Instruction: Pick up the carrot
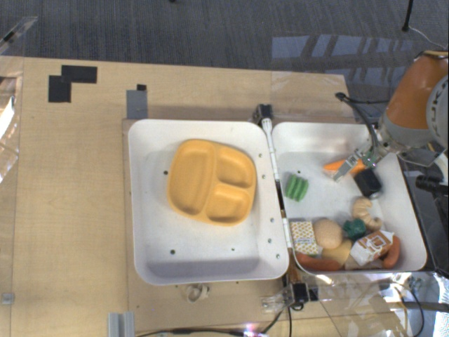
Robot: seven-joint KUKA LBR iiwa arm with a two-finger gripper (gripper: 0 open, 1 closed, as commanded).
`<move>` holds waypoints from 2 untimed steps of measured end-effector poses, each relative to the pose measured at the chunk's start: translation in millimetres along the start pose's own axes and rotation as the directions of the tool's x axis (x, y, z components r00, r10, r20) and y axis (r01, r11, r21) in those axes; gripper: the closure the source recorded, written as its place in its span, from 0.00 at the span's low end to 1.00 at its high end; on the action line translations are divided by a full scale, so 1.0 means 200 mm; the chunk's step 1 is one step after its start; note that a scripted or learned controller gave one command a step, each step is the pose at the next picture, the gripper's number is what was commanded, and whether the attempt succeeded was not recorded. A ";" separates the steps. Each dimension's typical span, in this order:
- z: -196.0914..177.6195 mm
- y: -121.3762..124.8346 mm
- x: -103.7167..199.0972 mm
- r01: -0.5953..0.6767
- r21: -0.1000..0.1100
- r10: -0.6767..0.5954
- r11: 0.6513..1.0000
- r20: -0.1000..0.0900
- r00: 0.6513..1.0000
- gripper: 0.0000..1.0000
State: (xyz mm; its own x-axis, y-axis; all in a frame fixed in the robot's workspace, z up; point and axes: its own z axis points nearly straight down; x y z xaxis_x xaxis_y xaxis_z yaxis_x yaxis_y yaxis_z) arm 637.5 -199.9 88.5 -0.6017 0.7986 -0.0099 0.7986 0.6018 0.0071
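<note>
Grasp step: tool (pixel 351 167) sits at the 3 o'clock end of the small orange plastic carrot (pixel 332 165) in the right shallow white bin (pixel 309 135). Clenched or released, can't tell. Next move needs a confirmed grip, then a straight lift.

Two bins (pixel 161 255), one tray (pixel 210 181), one carrot (pixel 332 165)

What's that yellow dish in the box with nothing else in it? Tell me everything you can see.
The yellow plate is a rounded-square, plastic-looking divided dish with three hollows: one large, two smaller. It lies flat, slightly askew, near the middle of the white bin at the view's left. Nothing lies in it; only the bin floor touches it.
</note>
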 end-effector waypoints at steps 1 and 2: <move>0.01 0.03 0.03 -0.499 0.003 0.499 0.867 -0.002 0.867 0.00; -0.06 0.04 0.03 -0.492 -0.001 0.492 0.870 0.003 0.870 1.00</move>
